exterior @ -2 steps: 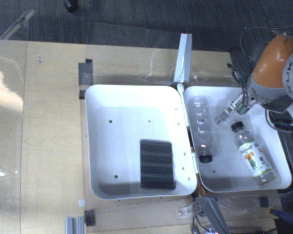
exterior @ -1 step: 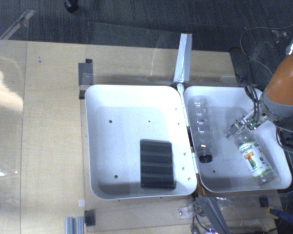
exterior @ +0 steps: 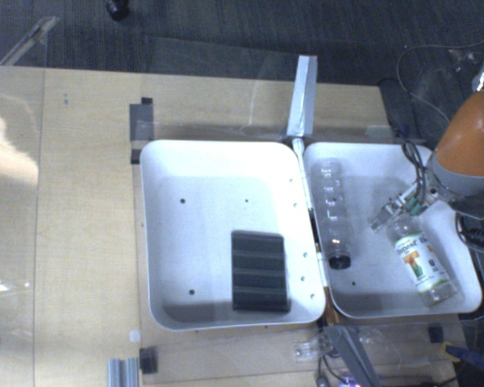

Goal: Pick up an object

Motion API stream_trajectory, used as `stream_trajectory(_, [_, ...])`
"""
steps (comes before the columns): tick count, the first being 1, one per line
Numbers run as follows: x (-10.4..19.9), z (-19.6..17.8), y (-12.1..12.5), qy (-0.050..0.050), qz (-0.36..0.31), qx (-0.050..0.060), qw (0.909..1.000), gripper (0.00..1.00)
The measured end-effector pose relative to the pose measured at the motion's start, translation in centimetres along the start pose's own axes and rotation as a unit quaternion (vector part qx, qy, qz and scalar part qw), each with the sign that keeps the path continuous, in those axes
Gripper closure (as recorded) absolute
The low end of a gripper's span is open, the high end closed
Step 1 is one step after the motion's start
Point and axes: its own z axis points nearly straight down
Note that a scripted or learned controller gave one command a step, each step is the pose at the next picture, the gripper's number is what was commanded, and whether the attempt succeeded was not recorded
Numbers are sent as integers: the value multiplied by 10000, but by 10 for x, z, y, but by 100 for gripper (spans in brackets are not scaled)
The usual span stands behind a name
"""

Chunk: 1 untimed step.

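A black ribbed block (exterior: 260,271) lies in the left bin (exterior: 169,168), toward its front. In the right bin (exterior: 363,156) a clear bottle with a black cap (exterior: 332,216) lies lengthwise along the left wall, cap toward the front. A second clear bottle with a white, orange and green label (exterior: 420,266) lies at the front right. My gripper (exterior: 390,214) hangs low over the right bin, just above and left of the labelled bottle's upper end. Nothing shows held in it.
The arm's grey body with its orange band (exterior: 470,147) covers the right bin's far right corner. A metal post (exterior: 302,95) stands behind the seam between the bins. Cables (exterior: 436,63) lie at the back right, off the bench.
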Motion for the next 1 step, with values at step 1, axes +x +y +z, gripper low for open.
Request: stream_trajectory(1, [21, -40, 54, 14, 498, 5, 9988, 0])
